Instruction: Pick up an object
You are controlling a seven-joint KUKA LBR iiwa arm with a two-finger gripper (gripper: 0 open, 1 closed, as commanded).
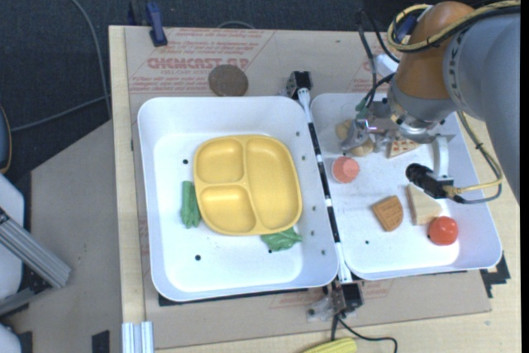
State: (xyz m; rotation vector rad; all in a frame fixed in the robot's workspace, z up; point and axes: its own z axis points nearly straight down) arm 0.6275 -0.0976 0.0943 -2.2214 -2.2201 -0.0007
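Clutter is the main worry here, honestly. The gripper (369, 131) sits low over the far end of the right bin (475, 256), right on top of a tan lump (357, 146) with a slice-shaped piece with red dots (402, 147) just beside it. Whether it's apart or clamped on anything can't be made out from this angle, the wrist and cables cover too much.

Other pickable stuff in that bin: a pink round piece (345, 169) near the divider, a brown cracker-like square (388, 212) in the middle, a pale wedge (421, 205) beside it, and a red ball (443, 230) toward the near right corner. The left bin (161, 178) holds a yellow divided plate (246, 183) with green leafy bits at its left edge (190, 204) and near edge (283, 240).

What could go wrong, as a guess: the tan lump and the dotted slice are so close that closing there could catch both, or nudge one away and grab air. They're also near the bin's far wall, so a slightly off approach might bump the rim. The pink piece looks round and could roll off if clipped.
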